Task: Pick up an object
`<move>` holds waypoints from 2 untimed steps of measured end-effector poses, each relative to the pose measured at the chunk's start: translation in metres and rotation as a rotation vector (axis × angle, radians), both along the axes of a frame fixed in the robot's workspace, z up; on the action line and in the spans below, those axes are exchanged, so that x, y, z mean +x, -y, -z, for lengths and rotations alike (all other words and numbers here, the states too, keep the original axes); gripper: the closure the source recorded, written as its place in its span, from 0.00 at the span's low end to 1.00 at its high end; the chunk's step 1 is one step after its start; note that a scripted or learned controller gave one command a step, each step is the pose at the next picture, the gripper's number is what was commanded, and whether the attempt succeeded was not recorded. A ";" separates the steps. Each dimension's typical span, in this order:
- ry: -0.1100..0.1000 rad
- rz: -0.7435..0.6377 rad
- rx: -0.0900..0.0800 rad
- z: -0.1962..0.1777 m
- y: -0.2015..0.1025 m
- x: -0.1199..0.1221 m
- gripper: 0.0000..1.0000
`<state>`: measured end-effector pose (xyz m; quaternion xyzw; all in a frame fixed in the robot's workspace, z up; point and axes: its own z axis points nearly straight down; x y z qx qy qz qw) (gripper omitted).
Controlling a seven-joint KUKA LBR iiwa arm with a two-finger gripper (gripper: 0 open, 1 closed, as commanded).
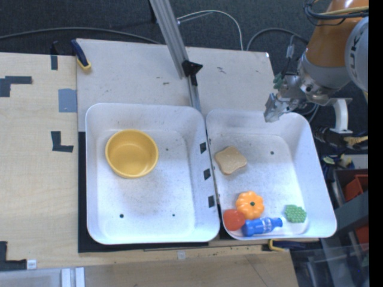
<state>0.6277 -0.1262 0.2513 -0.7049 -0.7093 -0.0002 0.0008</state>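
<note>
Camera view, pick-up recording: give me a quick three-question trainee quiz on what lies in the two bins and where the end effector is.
1. True or false: the yellow bowl lies in the left bin.
2. Which item lies closest to the blue bottle? A) tan cookie-shaped piece B) red piece C) green piece
3. Fill in: the end effector hovers over the right bin's ____ rim.

Key: 1 true; 2 B; 3 far
</note>
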 end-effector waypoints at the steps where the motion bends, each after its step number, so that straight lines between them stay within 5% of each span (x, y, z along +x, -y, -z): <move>1: -0.001 -0.001 0.001 -0.003 -0.059 -0.003 1.00; 2: -0.002 -0.001 0.001 -0.004 -0.118 -0.018 1.00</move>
